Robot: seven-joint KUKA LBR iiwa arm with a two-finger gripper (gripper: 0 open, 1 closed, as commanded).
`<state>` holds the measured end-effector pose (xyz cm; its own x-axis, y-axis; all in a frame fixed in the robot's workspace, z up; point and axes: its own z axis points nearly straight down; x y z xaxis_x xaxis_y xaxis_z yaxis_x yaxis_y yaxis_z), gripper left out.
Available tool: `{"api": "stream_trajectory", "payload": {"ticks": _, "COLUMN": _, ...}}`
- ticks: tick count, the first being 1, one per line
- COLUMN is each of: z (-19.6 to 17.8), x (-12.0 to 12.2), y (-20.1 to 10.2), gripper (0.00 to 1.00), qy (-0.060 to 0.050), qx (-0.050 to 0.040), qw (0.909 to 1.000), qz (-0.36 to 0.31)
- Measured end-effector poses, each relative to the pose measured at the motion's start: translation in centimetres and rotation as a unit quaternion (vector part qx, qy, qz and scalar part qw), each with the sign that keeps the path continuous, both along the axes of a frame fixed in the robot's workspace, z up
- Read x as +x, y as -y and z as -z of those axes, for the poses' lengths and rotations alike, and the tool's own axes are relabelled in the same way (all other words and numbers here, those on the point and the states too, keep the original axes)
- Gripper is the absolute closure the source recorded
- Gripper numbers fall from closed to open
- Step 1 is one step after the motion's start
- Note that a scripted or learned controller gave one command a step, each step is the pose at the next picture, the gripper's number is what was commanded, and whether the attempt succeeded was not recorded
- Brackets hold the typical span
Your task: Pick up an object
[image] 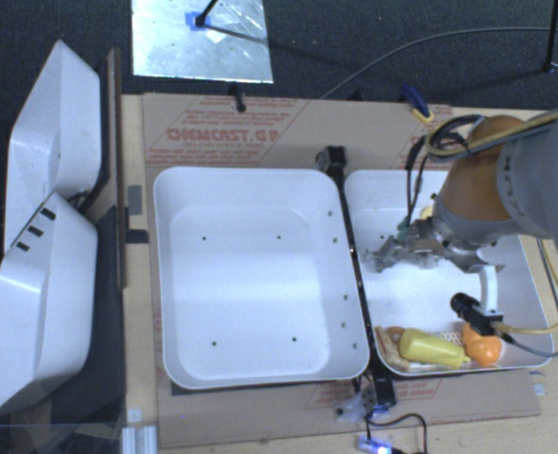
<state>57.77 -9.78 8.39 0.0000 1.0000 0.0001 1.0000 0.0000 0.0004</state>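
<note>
Two-finger metal gripper point(385, 253): low in right white bin point(374, 192), finger state cannot be told. Yellow elongated plastic object point(432, 347) and small orange ball point(485, 349): near edge of right bin. Cardboard sheet point(224, 121) at far side, printed "CHEMCAST".

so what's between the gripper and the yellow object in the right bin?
Camera view: bare white bin floor between gripper and yellow object.

A shiny square metal sheet point(201, 25) lies beyond the brown printed cardboard base point(224, 132); stacked white spare bins point(47, 244) stand left.
</note>
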Motion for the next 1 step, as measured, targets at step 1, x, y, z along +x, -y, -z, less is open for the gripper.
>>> {"api": "stream_trajectory", "payload": {"ticks": 1, "z": -1.10, "x": 0.05, "y": 0.04, "gripper": 1.00, "qy": 0.001, "qx": -0.0002, "qw": 1.0000, "qz": 0.000}}
